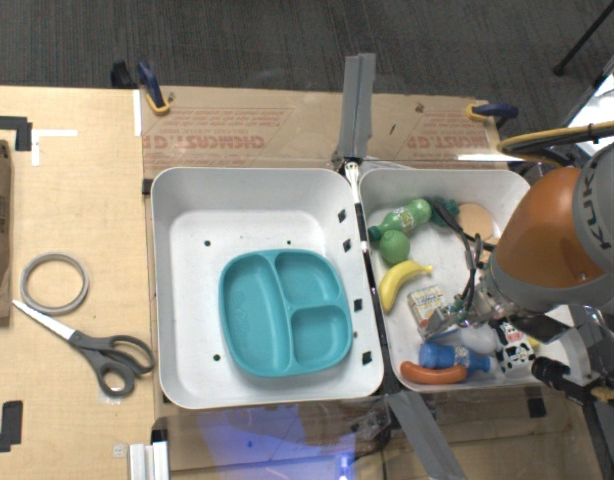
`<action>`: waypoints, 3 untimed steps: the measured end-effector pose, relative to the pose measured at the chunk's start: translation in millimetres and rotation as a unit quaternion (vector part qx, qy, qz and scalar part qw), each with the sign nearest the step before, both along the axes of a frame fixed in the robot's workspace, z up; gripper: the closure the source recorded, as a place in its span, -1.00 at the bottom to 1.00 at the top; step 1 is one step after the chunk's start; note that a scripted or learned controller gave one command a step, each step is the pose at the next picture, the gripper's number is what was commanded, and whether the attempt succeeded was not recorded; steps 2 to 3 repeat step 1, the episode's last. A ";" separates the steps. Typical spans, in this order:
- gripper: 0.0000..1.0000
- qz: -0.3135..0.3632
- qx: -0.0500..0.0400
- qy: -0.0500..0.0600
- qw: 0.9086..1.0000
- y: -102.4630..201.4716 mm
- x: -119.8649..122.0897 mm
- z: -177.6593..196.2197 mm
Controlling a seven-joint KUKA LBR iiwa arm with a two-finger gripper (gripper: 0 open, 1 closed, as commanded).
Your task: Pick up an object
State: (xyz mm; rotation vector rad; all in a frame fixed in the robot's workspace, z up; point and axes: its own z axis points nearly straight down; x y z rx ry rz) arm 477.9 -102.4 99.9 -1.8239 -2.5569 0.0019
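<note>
Left bin [177, 268]: teal tray [285, 311]. Right bin [387, 183]: green bottle [402, 218], banana [399, 281], carton [425, 304], hotdog [433, 373]. End effector [465, 313] low in right bin beside the carton; grip state cannot tell.

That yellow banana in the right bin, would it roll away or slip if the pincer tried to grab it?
The banana is curved, so it would probably rock or pivot rather than roll far. Its skin looks smooth and glossy, likely a plastic toy, so it may slip between narrow fingers. It lies close to the green bottle and a small box, which might get nudged.

Bright, even light; soft shadows
</note>
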 end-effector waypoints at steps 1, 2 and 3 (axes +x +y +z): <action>1.00 -0.104 -0.001 0.000 0.995 36.4 23.5 91.3; 1.00 -0.104 -0.001 0.000 0.995 36.4 23.5 91.3; 1.00 -0.104 -0.001 0.000 0.995 36.4 23.5 91.3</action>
